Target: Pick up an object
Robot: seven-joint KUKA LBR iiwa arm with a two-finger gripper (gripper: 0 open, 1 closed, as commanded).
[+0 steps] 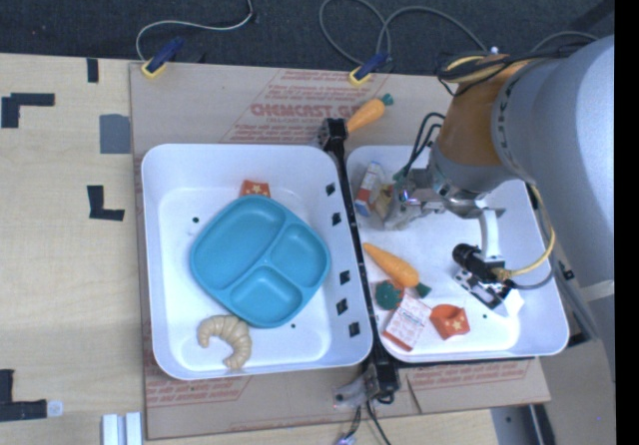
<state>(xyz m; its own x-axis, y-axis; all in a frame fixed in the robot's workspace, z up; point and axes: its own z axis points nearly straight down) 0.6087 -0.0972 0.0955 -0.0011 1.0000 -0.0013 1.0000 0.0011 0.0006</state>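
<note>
I count two white bins: the left bin (165, 233) holds one blue divided plate (260, 260), one croissant (228, 338) at lower left, and one small red carton (255, 190). The right bin (534, 328) holds one toy carrot (391, 266), one red-and-white packet (405, 322), one red block (449, 320). A second carrot (365, 114) lies outside, above. The gripper (394, 209) sits low at center over clutter; I cannot tell its jaw state.
</note>
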